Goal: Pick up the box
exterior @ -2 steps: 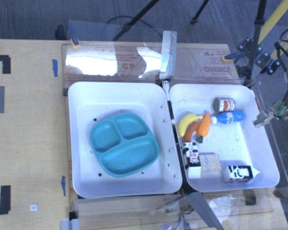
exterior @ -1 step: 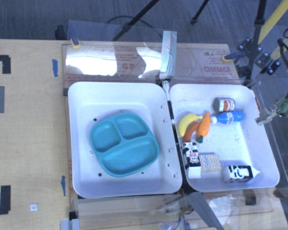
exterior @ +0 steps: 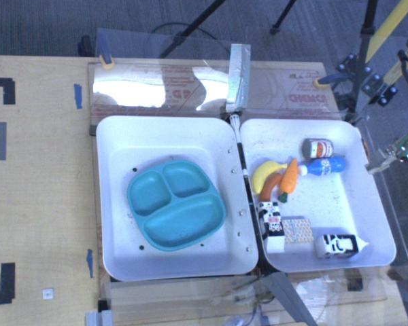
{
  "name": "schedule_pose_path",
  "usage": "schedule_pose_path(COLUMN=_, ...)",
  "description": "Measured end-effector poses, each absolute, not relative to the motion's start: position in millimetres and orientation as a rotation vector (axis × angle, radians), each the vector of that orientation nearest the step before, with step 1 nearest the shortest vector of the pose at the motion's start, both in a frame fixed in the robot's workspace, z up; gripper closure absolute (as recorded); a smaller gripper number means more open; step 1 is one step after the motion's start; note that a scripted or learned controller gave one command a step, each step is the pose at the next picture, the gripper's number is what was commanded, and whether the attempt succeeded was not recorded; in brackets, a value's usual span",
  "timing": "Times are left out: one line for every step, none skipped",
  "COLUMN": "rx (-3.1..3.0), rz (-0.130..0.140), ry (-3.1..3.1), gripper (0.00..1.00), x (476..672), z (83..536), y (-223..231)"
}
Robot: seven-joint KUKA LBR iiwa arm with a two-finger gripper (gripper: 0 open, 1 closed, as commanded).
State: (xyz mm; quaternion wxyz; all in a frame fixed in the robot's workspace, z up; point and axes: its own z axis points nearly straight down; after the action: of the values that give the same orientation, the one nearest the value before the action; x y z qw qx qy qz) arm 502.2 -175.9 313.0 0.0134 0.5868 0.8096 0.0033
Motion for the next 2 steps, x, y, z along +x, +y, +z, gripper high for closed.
schedule_pose_path(rx=1.828, rz=0.012, ry=2.516, gripper=1.0, x=502.9, z=323, y=-178)
schedule_pose_path(rx=1.828, rz=0.014, ry=2.51, gripper=1.0, x=503.7, z=334, y=-180)
